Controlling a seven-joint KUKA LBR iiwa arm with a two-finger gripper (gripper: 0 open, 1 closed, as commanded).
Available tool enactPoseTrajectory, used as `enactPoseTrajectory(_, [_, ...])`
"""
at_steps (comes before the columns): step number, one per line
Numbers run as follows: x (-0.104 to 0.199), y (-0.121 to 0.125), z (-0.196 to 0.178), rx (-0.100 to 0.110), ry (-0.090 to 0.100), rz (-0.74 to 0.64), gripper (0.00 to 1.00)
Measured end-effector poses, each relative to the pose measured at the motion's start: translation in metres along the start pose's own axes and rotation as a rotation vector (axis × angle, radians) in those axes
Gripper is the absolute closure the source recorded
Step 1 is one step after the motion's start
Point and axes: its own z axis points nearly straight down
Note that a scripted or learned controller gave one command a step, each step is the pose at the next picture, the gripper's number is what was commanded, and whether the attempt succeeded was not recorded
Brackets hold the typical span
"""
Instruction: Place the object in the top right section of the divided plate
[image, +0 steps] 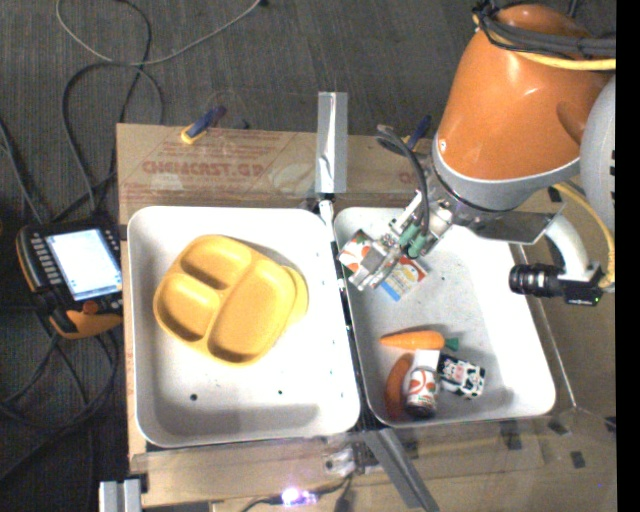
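Two white bins sit side by side on the bench: the left bin (150, 400) bears a yellow divided plate (230, 298), the right bin (510, 340) a carrot (412, 341), a small can (421, 388) and a black-and-white carton (462, 375). The gripper (385, 258) hangs over the right bin's upper left corner above a colourful packet (403, 280); whether it is open or closed, I cannot tell.

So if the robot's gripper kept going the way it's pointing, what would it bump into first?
Probably the small white, red and blue packet lying under the gripper, near the left wall of the right white bin. Height above it is hard to judge.

wooden bench (230, 165), two white bins (150, 300) side by side on it
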Motion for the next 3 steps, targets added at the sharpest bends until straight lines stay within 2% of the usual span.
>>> enactPoseTrajectory(1, [-0.002,0.092,-0.066,-0.001,-0.002,0.080,1.00])
enactPoseTrajectory(2, [0.032,-0.003,0.024,0.001,0.001,0.179,1.00])
enactPoseTrajectory(3, [-0.032,0.052,-0.067,-0.001,-0.004,0.074,1.00])
